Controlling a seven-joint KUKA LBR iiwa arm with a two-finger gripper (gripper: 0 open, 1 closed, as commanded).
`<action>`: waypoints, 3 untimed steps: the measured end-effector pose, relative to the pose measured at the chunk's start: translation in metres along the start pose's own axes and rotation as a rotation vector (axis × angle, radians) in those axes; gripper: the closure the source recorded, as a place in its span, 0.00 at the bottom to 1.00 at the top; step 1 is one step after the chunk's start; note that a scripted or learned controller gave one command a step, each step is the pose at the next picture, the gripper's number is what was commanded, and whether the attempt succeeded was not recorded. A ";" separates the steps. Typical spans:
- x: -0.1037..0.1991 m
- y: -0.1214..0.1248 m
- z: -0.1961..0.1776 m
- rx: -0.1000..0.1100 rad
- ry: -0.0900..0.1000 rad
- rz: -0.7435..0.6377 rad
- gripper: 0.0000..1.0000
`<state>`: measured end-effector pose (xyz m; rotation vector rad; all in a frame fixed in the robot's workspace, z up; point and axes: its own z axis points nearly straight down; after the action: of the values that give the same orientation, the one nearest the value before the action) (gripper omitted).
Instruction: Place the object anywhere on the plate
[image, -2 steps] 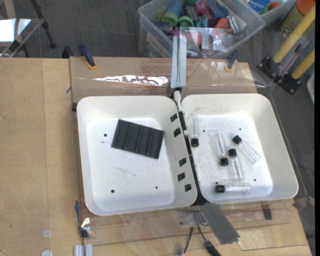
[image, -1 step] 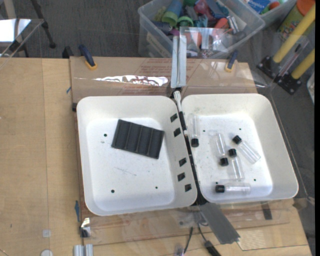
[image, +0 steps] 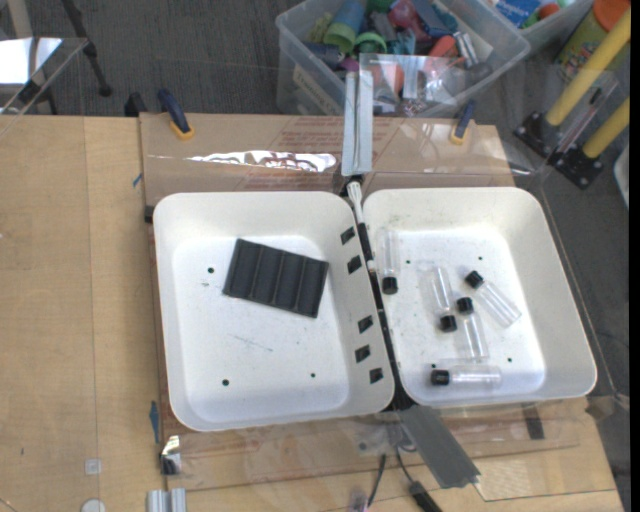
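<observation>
right now we see a dark ribbed plate (image: 276, 278) lying flat in the left bin (image: 190, 390), while clear black-capped vials (image: 463, 377) lie scattered in the right bin (image: 560, 330).

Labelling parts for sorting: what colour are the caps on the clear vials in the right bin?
Black caps on the clear vials, plain in the camera view.

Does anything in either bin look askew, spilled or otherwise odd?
Mildly. The clear plastic vials with black caps lie on their sides, scattered at mixed angles in the right white bin. The dark ribbed rectangular plate sits slightly rotated in the left white bin. Nothing looks damaged.
</observation>
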<state>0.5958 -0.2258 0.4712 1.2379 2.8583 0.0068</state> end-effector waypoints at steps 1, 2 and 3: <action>0.000 0.000 0.000 0.000 0.000 0.000 0.00; -0.001 0.001 -0.012 -0.005 -0.007 0.000 1.00; -0.001 0.001 -0.011 -0.005 -0.007 0.001 0.00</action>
<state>0.5969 -0.2262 0.4826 1.2357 2.8503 0.0091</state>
